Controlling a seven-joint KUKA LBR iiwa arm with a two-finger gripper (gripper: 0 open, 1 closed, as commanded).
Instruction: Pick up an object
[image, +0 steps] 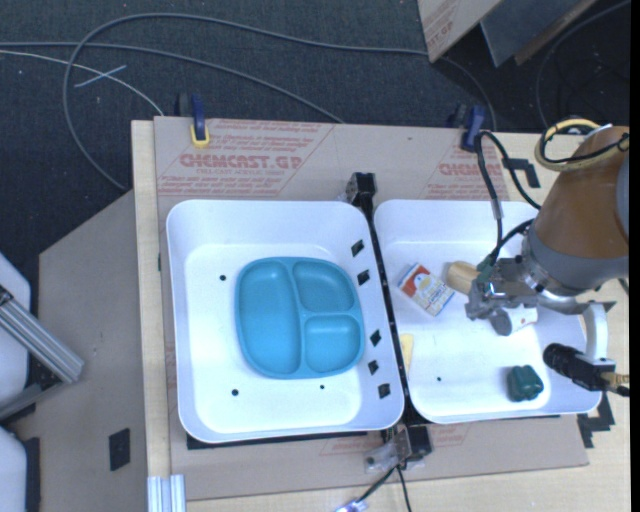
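In the right bin (450, 395) lie a small white carton with red and orange print (425, 288), a tan wooden block (460, 274) just right of it, and a dark green lump (524, 383) near the front right corner. My gripper (492, 308) hangs low over the middle of that bin, right beside the tan block and a little right of the carton. Nothing shows between its fingers. A pale yellow piece (405, 347) peeks out at the bin's left wall.
The left bin (200, 400) holds a blue three-compartment plate (300, 316). A black divider with clips (372, 290) runs between the bins. Blue clamps (198, 118) hold the board at the back. The arm covers the right bin's far right side.
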